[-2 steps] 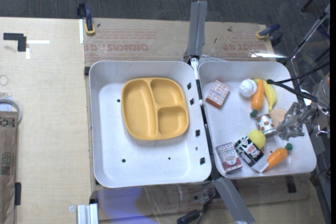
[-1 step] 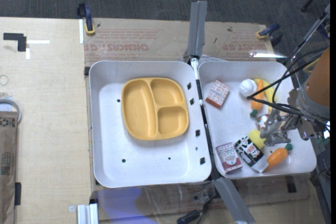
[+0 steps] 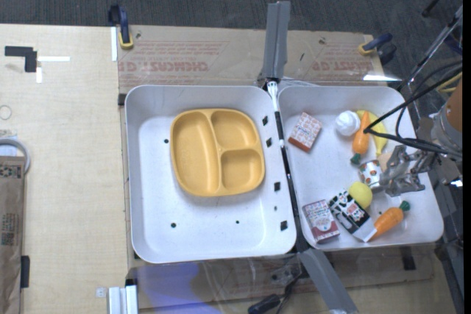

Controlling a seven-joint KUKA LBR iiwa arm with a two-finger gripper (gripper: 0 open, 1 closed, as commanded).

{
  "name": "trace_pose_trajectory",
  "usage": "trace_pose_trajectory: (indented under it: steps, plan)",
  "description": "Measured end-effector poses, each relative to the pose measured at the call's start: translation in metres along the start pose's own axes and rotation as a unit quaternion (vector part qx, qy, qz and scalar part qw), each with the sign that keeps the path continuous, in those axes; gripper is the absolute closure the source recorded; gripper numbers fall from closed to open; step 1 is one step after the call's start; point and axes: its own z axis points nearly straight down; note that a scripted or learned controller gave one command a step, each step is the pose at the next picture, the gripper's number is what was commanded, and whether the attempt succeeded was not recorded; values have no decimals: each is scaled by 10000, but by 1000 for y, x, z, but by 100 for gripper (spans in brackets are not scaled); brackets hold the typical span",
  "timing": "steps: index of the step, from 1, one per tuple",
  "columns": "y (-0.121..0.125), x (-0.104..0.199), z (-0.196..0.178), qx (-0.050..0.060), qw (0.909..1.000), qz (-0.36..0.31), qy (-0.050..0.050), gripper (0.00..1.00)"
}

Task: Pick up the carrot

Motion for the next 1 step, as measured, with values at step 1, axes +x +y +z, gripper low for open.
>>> trace_pose_trajectory:
  steps: [1]
  plan:
    - [-23, -29, -16, 1, 9950, -997, -8, 100]
